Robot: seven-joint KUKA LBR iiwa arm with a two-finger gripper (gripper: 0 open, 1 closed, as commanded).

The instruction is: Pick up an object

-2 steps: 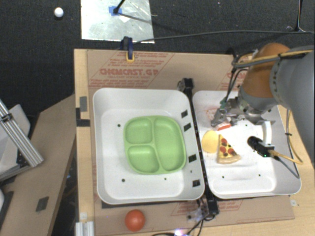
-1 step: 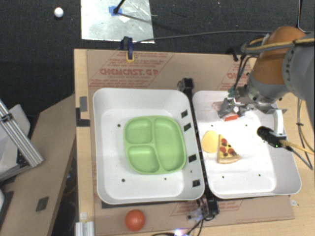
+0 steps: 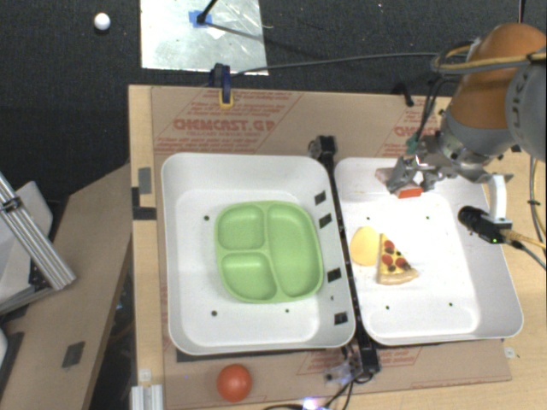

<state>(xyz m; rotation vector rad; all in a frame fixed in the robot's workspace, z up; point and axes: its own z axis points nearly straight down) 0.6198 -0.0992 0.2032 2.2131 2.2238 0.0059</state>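
My gripper hangs over the far left part of the right bin, reaching in from the right. A small orange-red piece shows right under its tip; I cannot tell whether it is gripped or lies on the bin floor. A pale yellow rounded piece and a toy pizza slice lie side by side near the bin's left wall, well in front of the gripper. In the left bin, a green divided plate sits in the middle.
A red ball rests on the bench in front of the left bin. Black clips run along the wall between the two bins. A small white ball lies on the dark floor at the far left.
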